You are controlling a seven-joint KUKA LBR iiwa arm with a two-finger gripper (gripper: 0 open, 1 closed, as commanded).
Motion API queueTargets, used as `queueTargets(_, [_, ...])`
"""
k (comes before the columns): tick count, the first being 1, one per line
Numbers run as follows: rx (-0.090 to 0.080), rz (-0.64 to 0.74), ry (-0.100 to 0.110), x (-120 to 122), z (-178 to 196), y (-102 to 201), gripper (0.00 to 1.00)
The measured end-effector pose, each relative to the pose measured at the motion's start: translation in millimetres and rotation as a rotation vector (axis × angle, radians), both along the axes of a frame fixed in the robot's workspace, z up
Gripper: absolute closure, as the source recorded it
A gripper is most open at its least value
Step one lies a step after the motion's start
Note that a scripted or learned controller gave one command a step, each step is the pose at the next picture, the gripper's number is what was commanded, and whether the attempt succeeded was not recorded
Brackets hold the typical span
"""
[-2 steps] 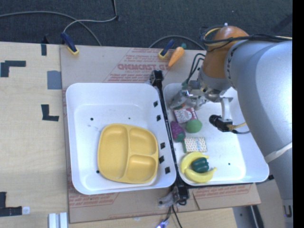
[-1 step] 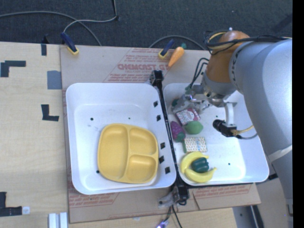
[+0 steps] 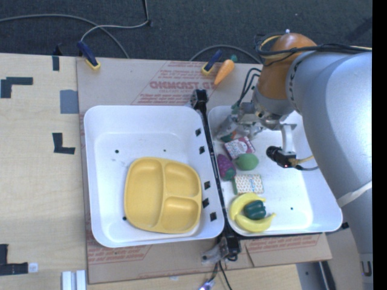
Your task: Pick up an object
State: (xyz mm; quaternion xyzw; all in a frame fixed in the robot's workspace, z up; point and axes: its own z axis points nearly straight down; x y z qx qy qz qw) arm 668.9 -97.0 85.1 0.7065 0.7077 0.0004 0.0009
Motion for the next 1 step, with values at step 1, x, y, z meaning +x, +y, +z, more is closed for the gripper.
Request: queueTargets(1, [-0.001, 0.001, 0.002, -0.4, 9.9, -0.1, 1.0])
